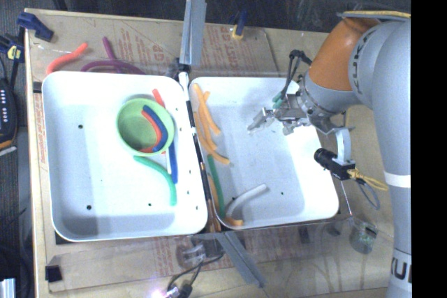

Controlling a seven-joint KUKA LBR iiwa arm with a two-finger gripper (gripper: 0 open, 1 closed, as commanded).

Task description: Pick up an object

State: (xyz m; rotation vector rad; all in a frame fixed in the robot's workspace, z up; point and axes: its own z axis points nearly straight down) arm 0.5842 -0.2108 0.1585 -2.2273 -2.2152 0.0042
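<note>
My gripper point(274, 123) hangs over the upper right part of the right bin point(307, 185), open, with nothing between its fingers. Along that bin's left wall lie orange strips point(203, 110), another orange strip point(219, 156) and a green strip point(216, 188). A pale grey tube point(246, 197) lies near the front, well below the gripper. In the left bin point(77, 171) a green bowl point(142, 125) holds a red strip and a blue strip. Under the bowl, a green strip point(158, 168) and a blue strip point(172, 165) lie on the bin's floor.
Behind the left bin, an orange piece point(66, 58) and a purple tube point(112, 67) rest on the bench. A metal bar point(192, 28) rises at the seam between the bins. Blue clamps point(35, 25) grip the bench's back edge.
</note>
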